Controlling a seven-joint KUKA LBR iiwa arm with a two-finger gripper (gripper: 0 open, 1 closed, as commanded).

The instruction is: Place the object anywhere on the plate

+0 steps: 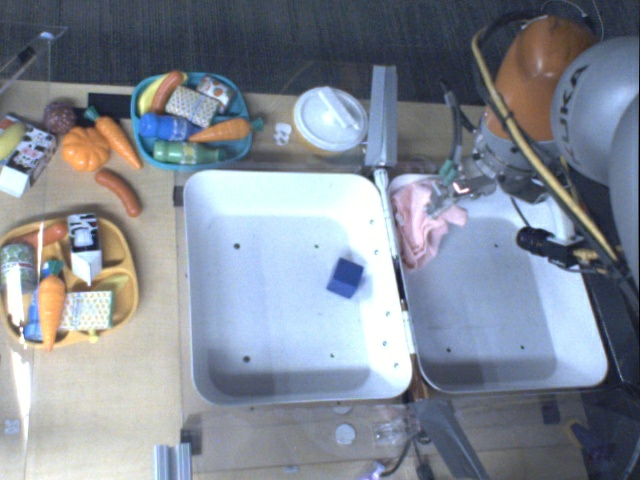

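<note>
Clearly the thing nearest my gripper (pixel 447 196) is the pink cloth (pixel 420 223), crumpled in the top-left corner of the right bin (pixel 520 358), against the wall shared with the left bin (pixel 290 368). I judge it light, soft and limp: it should bunch and drape instead of keeping a shape, and it may snag on the bin rim or trail as it lifts. A raised fold near the middle of the heap looks like the best place to pinch, taking several layers at once. The gripper sits over the cloth's upper right edge, touching or nearly touching it. Whether the fingers are spread or closed I cannot tell, since they blur into the fabric, so I won't claim a hold. A blue cube (pixel 346 277) lies alone in the left bin, well apart from the arm. The yellow plate (pixel 118 268) stands on the tabletop at far left, already crowded with toy food
</note>
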